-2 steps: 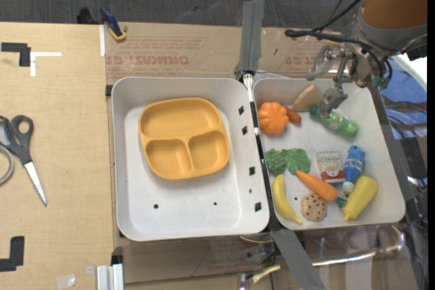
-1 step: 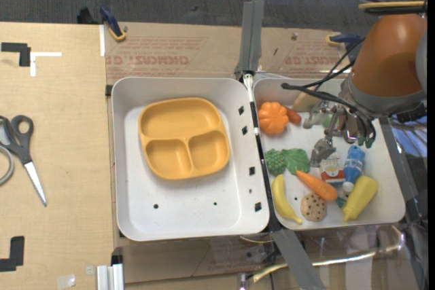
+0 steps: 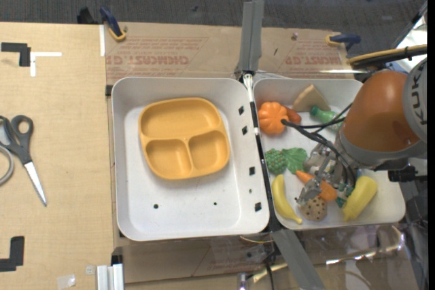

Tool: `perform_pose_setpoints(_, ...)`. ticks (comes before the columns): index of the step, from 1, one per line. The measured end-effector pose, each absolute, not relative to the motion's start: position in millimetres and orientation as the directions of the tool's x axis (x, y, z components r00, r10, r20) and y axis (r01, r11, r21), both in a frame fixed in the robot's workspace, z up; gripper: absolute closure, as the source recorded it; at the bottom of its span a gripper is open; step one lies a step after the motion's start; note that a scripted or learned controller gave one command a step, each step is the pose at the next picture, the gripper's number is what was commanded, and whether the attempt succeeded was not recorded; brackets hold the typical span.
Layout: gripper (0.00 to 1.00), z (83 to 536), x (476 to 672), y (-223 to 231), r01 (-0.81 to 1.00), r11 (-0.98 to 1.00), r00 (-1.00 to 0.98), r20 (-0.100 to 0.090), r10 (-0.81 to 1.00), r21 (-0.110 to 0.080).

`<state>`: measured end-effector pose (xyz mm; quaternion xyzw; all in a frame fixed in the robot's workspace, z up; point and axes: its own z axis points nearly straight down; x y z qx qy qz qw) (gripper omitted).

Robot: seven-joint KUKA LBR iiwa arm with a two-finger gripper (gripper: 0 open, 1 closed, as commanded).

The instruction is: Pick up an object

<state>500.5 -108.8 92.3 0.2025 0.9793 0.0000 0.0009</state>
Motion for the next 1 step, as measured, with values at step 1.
perform_pose_setpoints(1, 1.0, 101.6, 502.0, -108.4, 0.394, 0.919, -0.919, -0.005, 0.394, 0.0)
